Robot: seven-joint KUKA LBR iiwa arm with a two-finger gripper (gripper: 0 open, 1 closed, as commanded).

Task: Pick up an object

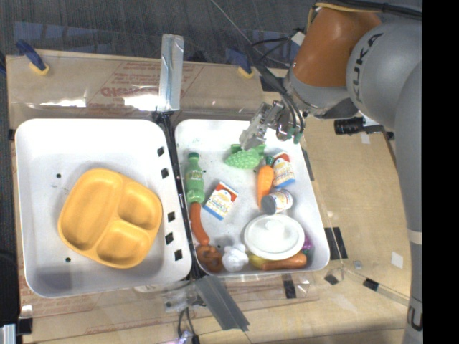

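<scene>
yellow tray [109,217]: glossy plastic | bins [43,138]: smooth white plastic | bench [344,185]: matt cardboard

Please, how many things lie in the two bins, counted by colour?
Yellow: 1, moulded plastic divided tray
Green: 2, plastic bottle, leafy toy
Orange: 1, toy carrot
White: 1, round lidded bowl
Total: 5 clear; more crowded items cannot be told.

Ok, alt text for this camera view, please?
A grey robot arm's claw hangs above a green toy in the right bin, which is crowded with toy food. The left bin has a yellow divided plate.
</scene>
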